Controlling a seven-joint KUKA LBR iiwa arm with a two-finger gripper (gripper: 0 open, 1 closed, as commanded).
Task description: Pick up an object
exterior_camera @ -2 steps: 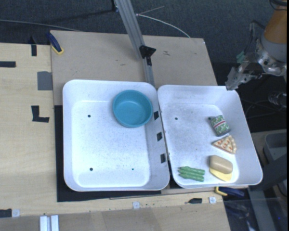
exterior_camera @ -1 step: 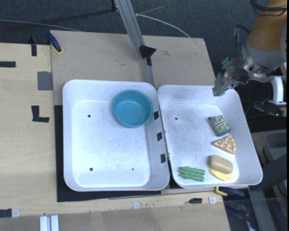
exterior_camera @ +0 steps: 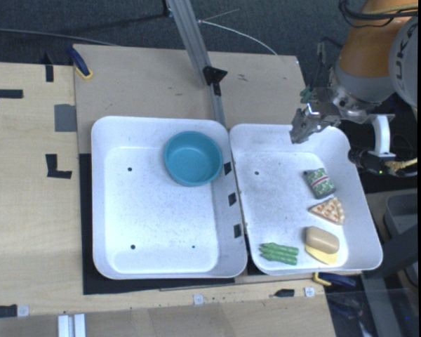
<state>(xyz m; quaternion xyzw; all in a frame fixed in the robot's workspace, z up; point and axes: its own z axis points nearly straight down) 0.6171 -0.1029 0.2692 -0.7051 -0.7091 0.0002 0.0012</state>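
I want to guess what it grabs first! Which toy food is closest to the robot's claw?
The small green packet. It lies highest in the right bin, just below the gripper; the others sit farther down.

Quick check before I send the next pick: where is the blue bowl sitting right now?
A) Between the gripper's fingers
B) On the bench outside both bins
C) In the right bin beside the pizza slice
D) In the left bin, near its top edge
D: the blue bowl sits inside the left bin, near its top edge, apart from the gripper over the right bin.
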